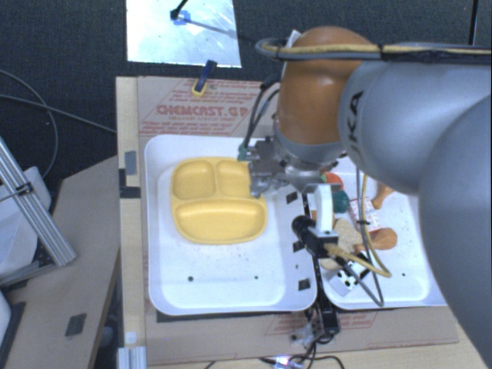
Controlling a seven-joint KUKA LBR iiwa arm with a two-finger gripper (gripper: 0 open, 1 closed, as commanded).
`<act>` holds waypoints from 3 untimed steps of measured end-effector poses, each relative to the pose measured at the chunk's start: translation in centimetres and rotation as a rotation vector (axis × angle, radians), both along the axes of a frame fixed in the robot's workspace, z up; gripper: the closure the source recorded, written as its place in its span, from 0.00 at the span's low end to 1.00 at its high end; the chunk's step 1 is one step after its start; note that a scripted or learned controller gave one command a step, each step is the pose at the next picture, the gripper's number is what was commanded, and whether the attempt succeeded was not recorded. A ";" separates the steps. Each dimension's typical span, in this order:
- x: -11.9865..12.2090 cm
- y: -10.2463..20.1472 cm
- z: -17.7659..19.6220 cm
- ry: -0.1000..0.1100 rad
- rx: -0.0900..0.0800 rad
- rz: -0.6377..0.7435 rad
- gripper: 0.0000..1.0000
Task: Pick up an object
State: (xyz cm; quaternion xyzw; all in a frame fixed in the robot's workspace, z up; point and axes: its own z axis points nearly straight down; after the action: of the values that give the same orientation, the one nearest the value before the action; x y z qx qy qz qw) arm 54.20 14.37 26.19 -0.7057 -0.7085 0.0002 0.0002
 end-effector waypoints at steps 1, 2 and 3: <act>1.5 -6.3 -8.2 0.004 -0.003 -0.009 1.00; 0.4 -9.9 -7.8 0.000 -0.001 -0.007 1.00; 1.8 -5.9 -7.8 -0.003 0.002 0.003 1.00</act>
State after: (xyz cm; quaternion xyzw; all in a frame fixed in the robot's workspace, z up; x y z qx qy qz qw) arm 56.00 8.47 18.44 -0.7045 -0.7097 -0.0014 -0.0002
